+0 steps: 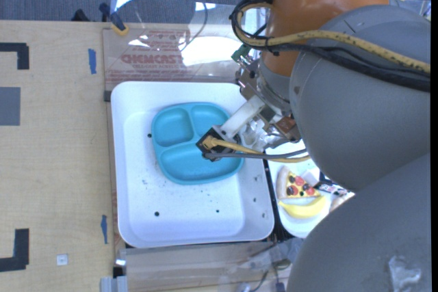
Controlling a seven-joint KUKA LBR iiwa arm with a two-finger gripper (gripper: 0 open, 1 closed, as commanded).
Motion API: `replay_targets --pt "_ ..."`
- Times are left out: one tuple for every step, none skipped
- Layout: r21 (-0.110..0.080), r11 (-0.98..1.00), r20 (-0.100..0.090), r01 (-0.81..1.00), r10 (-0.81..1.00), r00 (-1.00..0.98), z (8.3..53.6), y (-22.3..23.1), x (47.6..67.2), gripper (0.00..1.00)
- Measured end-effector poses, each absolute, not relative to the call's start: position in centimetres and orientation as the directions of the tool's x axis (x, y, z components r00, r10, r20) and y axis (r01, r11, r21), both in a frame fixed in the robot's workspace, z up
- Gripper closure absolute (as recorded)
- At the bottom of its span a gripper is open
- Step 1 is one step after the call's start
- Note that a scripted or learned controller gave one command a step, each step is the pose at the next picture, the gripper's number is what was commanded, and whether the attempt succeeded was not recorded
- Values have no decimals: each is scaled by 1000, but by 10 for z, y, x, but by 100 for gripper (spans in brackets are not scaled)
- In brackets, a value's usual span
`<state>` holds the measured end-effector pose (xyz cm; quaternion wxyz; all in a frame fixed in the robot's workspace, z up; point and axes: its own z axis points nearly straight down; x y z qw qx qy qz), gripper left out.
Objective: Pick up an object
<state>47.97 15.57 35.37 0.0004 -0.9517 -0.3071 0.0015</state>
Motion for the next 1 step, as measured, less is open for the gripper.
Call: replay_targets --pt "-4 -704 -8 710 710 704 254 158 480 100"
